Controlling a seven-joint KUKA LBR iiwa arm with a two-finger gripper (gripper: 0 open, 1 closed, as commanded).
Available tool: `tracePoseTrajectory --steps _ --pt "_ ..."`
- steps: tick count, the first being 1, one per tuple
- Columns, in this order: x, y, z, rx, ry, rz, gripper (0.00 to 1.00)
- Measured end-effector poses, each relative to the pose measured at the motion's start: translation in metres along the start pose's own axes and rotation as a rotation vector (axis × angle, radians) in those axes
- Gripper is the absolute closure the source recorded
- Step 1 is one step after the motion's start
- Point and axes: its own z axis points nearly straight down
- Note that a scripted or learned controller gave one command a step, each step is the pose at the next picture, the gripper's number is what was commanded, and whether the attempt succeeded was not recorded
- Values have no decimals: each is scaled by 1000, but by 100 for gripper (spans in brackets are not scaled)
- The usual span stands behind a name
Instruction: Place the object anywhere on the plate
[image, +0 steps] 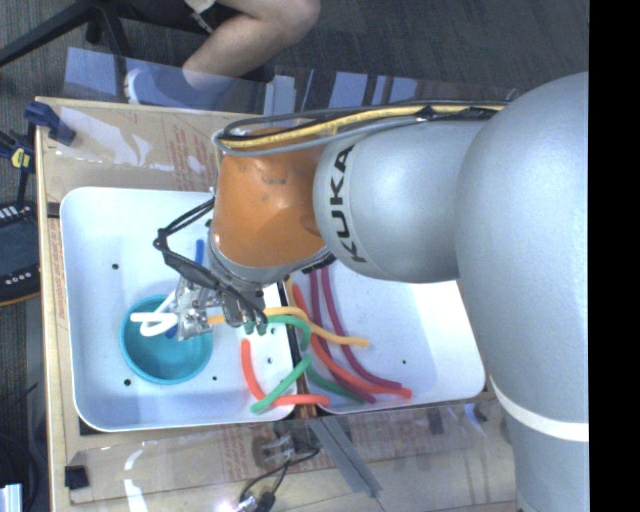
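Note:
A round blue plate (165, 360) lies in the left white bin (90, 300), toward its front. A white curved strip (150, 322) rests across the plate's upper rim. My gripper (190, 322) hangs just over the plate's right part, at the right end of the white strip. The strip's right tip runs in under the gripper, and whether it is gripped is hidden. The grey arm with its orange band (265, 215) reaches in from the right and covers the middle of both bins.
Several soft strips lie near the divider between the bins: a red one (247, 370), a green one (285, 385), an orange one (325, 337) and purple ones (335, 355) in the right bin (440, 340). A small blue strip (199, 250) shows beside the wrist.

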Motion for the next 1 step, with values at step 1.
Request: tracePoseTrajectory --steps 1 --pt "0 0 0 -1 0 0 0"
